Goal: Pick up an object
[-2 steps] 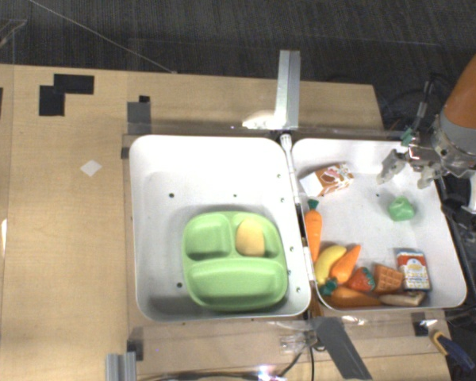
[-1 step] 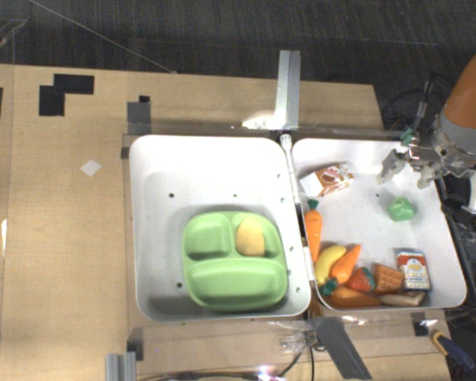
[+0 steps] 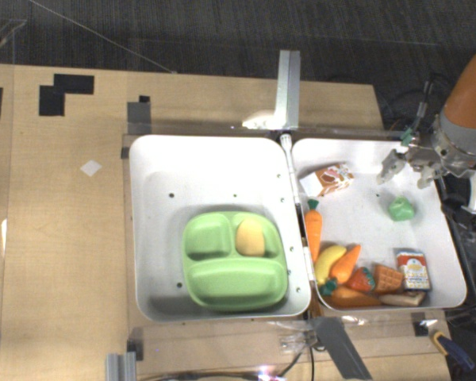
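The green lump [image 3: 401, 209] sits alone on the white floor of the right bin [image 3: 365, 169], out toward its right wall and about halfway between the far and near edges. It is small and round, so it has no long side to line up with. The gripper [image 3: 406, 167] hangs just past it on the far side and about straight above, so the lump lies just on the near side of the fingers. The two fingers are spread apart, one to the left and one to the right, and there is nothing between them. They touch nothing. I think the lump is the thing the arm will go for, since it is the closest one; a small move toward the near side and then down should put the fingers on each side of it. The other toys are farther off. A brown and white packet [image 3: 330, 178] lies to the left, near the wall between the bins. A carrot [image 3: 312, 231], a banana [image 3: 328, 262], and a small box [image 3: 412, 269] crowd the near end. In the left bin [image 3: 155, 181] a green tray [image 3: 234, 272] holds a yellow ball [image 3: 251, 236], well apart from the gripper.
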Tool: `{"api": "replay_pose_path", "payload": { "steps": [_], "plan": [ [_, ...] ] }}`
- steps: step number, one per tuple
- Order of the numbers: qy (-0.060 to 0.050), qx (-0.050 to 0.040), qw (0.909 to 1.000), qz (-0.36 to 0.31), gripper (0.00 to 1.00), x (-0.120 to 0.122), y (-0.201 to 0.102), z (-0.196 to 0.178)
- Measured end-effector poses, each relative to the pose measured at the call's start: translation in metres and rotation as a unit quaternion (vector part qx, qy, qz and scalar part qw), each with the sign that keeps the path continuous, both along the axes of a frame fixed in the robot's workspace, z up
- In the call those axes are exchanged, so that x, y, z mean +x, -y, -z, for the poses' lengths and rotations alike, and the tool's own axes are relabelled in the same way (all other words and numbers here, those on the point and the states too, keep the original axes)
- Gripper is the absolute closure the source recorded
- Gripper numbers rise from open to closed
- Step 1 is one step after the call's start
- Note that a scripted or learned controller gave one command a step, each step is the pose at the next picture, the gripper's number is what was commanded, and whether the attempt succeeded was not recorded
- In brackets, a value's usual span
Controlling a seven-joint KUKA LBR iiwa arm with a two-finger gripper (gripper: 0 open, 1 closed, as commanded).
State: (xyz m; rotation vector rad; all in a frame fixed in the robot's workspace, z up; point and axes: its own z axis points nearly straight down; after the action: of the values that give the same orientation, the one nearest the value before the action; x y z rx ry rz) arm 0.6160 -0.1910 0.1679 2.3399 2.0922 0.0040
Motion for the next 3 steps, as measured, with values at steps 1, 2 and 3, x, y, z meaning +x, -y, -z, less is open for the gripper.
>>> {"api": "replay_pose_path", "payload": {
  "steps": [1,2,3],
  "plan": [
    [0.000,0.0000,1.0000,0.000,0.00,0.000,0.000,0.000],
    [-0.002,0.0016,0.9968,0.079,0.00,-0.038,-0.018,0.005],
    [-0.001,0.0012,0.9944,0.106,0.00,-0.013,0.006,0.066]
  ]
}}
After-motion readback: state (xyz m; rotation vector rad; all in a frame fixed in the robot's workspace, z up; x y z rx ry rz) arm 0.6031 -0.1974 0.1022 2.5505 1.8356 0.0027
